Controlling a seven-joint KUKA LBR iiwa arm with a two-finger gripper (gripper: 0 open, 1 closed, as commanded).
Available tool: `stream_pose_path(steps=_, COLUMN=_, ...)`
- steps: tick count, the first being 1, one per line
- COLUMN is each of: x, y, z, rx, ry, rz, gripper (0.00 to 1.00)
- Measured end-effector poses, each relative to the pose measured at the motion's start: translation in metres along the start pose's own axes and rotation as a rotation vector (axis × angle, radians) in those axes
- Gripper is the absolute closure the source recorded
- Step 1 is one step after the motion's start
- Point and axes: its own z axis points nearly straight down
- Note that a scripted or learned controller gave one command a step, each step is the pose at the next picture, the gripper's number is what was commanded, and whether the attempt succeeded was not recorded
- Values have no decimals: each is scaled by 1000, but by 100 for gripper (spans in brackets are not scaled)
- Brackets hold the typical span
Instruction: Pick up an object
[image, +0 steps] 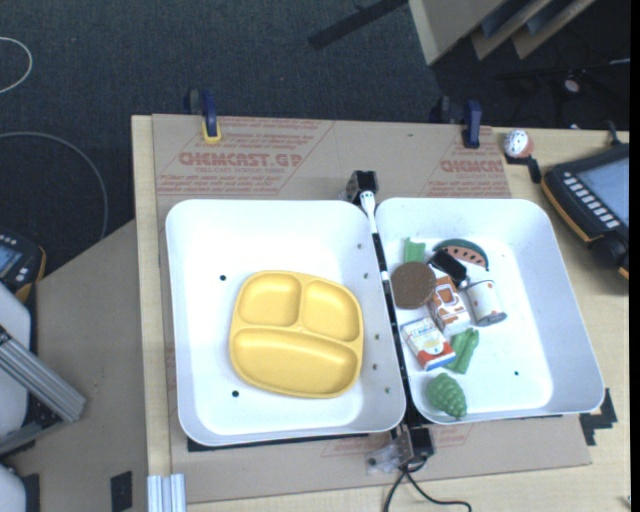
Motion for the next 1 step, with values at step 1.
stream_pose_path(steps=1, x=0, y=1, z=-11, rx=-5, ry=-1, rz=0, gripper=100)
